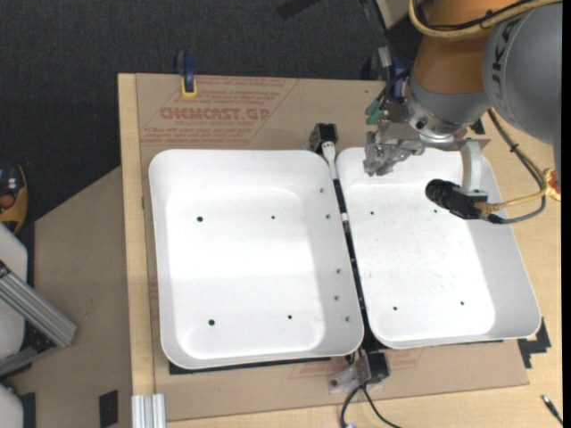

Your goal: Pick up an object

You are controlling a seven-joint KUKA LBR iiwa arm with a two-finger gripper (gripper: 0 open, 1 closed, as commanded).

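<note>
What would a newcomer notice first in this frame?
The arm's orange band at the top right stands out, with the gripper hanging over the far edge of the right bin. Next come the two white bins side by side, the left bin on a brown board.

camera view: fixed overhead | slanted downward | both bins (169, 239) framed
</note>
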